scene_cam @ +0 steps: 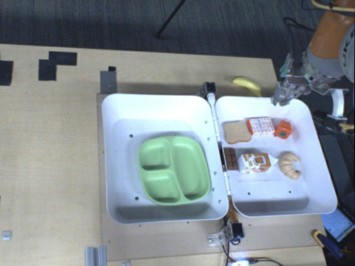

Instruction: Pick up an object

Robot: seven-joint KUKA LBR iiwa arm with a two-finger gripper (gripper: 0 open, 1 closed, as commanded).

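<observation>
The right bin (310, 198) holds several toy foods: a slice of brown bread (237, 132), a red-and-white packet (260, 126), an orange-red piece (283, 129), a dark chocolate bar (230, 160), a small brown-and-white carton (255, 162) and a croissant (290, 165). My gripper (283, 95) hangs over the bin's far edge, above and apart from all of them. Nothing shows between its fingers. The arm's orange band (328, 33) is at the upper right.
The left bin (116, 121) holds a green divided tray (173, 169). A yellow banana (247, 85) lies on the bench behind the right bin. Black blocks (55, 65) sit on the bench at the far left. Cables and clips lie by the front edge (227, 238).
</observation>
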